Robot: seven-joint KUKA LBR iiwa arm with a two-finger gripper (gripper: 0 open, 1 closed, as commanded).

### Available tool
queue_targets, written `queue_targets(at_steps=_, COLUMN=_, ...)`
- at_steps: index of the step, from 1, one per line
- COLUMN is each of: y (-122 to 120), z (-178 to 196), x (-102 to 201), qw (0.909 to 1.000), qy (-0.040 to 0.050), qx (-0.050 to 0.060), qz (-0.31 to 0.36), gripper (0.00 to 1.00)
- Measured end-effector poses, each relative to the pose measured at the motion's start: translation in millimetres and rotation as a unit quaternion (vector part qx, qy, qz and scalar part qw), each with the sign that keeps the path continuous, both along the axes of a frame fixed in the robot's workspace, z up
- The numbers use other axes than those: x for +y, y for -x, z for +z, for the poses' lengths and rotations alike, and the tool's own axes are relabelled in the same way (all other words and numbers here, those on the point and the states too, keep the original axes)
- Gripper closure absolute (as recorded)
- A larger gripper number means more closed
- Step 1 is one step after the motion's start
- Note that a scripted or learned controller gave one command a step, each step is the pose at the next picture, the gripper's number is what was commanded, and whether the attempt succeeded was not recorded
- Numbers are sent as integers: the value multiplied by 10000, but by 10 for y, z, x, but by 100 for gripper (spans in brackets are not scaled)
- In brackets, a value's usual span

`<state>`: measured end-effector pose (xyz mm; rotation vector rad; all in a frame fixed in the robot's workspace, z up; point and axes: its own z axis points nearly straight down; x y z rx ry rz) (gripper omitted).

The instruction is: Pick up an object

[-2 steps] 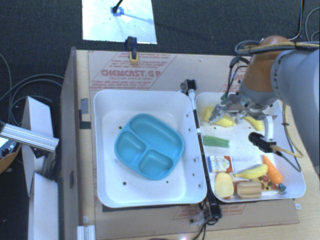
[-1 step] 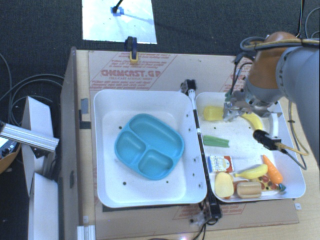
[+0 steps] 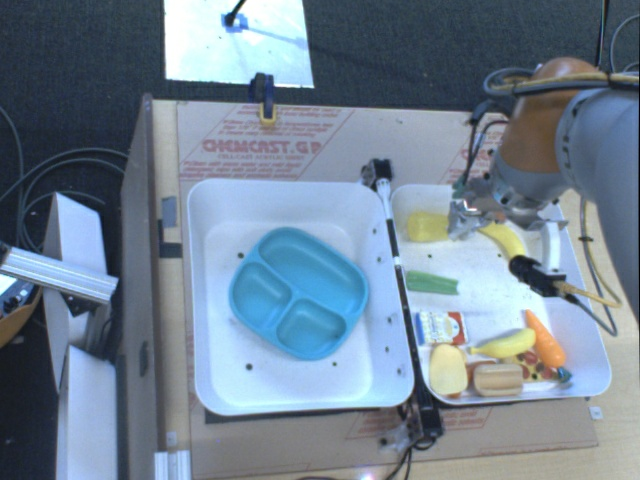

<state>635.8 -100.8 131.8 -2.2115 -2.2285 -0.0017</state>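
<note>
One gripper (image 3: 466, 218) | just beside yellow lemon (image 3: 426, 227), possibly touching | whether clamped: cannot tell

A dark carpeted floor (image 3: 80, 58) surrounds the bench (image 3: 300, 133), whose top is covered with brown cardboard printed in red letters. On the far side a pale square sheet (image 3: 240, 28) lies on the carpet, brightly lit. To the left, black cables (image 3: 60, 168) loop across the floor near a white box-like stand (image 3: 85, 368) and a silvery metal rail (image 3: 55, 273). Light is even and soft.
</note>
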Motion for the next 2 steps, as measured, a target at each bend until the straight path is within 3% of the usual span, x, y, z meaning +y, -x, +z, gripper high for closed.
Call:
queue_targets(at_steps=1, y=-9, z=107, x=7, qw=10000, qy=-6, qx=-11, qz=9, gripper=100)
queue_targets(at_steps=2, y=575, z=964, x=-227, qw=10000, qy=15, qx=-30, qz=-45, gripper=100)
